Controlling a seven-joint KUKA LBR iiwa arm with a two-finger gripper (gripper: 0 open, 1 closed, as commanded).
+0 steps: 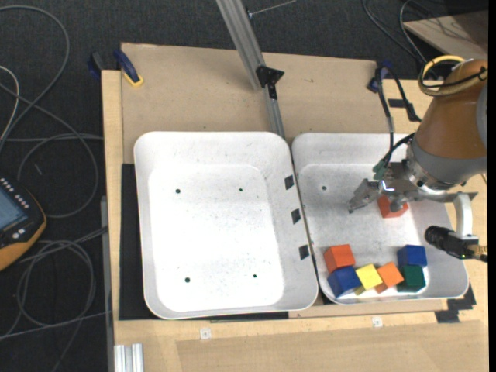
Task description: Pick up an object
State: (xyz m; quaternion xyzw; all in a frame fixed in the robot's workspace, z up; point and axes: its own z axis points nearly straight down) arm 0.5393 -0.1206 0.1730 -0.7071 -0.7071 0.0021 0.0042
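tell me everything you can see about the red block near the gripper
The red block is a small red-orange cube, matte, like painted wood or foam. It sits in the right bin, apart from the cluster of blocks nearer the front. The gripper overlaps its top edge, hiding part of it; a grasp cannot be confirmed.

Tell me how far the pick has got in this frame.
Done: the gripper is down in the right bin, beside a red block. In hand: no block visibly held. Left: securing and lifting one; the other blocks sit clustered at the bin's near edge.
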